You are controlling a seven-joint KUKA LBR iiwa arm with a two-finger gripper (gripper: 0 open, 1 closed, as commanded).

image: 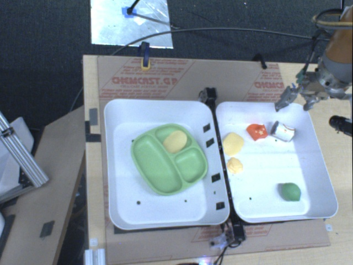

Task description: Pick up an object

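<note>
My gripper point(296, 101) hangs over the back right corner of the right bin point(317, 203), its two fingers spread apart with nothing between them. Just below it in the bin lie a small white and grey cylinder point(282, 131) and a red piece point(256, 131). Further left in that bin are a larger yellow lump point(233, 143) and a smaller yellow lump point(235, 165). A green ball point(290, 191) sits near the bin's front right.
The left bin point(124, 203) holds a green divided plate point(160, 167) with a yellow piece point(176, 141) in its back compartment. A black clip rail point(216, 148) runs between the bins. A blue and yellow clamp point(145, 55) stands behind the bench.
</note>
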